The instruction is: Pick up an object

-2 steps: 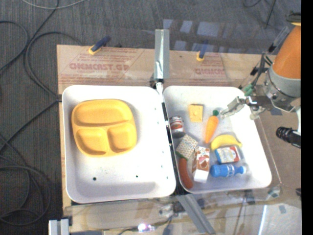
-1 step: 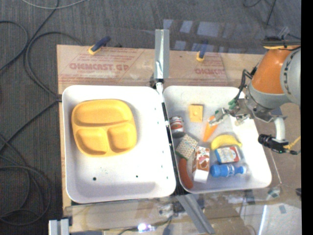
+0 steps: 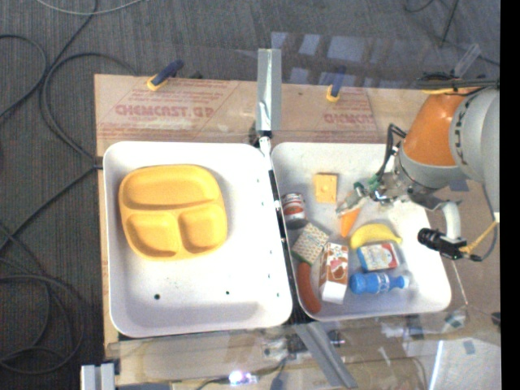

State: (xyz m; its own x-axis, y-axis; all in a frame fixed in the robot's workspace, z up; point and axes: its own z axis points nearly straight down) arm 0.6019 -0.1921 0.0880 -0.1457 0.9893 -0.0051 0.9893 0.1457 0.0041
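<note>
My gripper (image 3: 363,195) hangs low over the upper middle of the right bin (image 3: 431,299), reaching in from the right under the grey and orange arm (image 3: 439,140). Just below its tip lies an orange carrot (image 3: 348,220). A yellow cheese slice (image 3: 326,187) rests to its left. Further down are a yellow banana (image 3: 375,233), a small blue and red box (image 3: 379,256), a blue bottle (image 3: 378,283), a white and red carton (image 3: 334,270), a red sausage (image 3: 305,288), a chequered pad (image 3: 310,240) and a small can (image 3: 293,207).
The left bin (image 3: 162,307) holds a yellow divided tray (image 3: 173,210) in its upper part. A metal post (image 3: 266,96) stands behind the seam between the bins. Cardboard (image 3: 187,108) lies under both bins, and cables trail on the floor at the left.
</note>
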